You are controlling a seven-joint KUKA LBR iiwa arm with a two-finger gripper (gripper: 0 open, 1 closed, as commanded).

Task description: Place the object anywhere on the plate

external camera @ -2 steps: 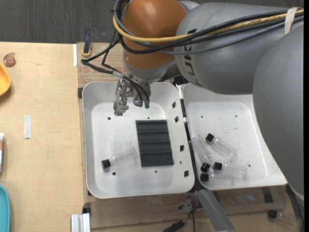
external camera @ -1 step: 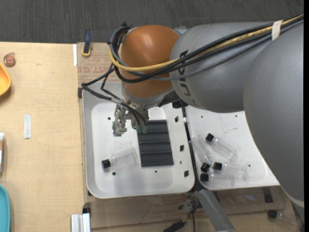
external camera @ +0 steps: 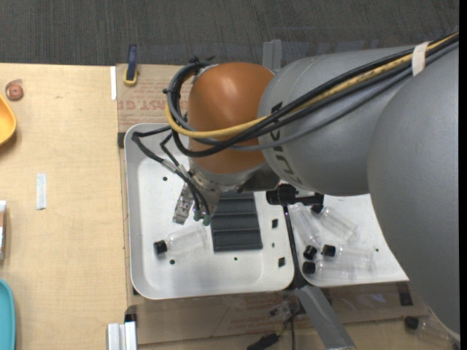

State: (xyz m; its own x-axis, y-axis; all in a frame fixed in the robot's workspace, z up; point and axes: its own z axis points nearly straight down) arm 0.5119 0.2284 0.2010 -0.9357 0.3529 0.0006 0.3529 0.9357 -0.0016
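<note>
A dark ribbed rectangular plate lies flat in the middle of the left white bin. Just left of the plate a clear plastic vial with a black cap lies on its side on the bin floor. The arm's orange band and wrist hang over the bin's back half and cover the plate's far edge. Below the wrist, the gripper shows as a small metal and green part, just above the vial and beside the plate's left edge. Nothing is visibly held.
The right bin holds several more clear vials with black caps. The big grey arm covers most of that bin and the back of both bins. A wooden bench top lies to the left with small items on it.
</note>
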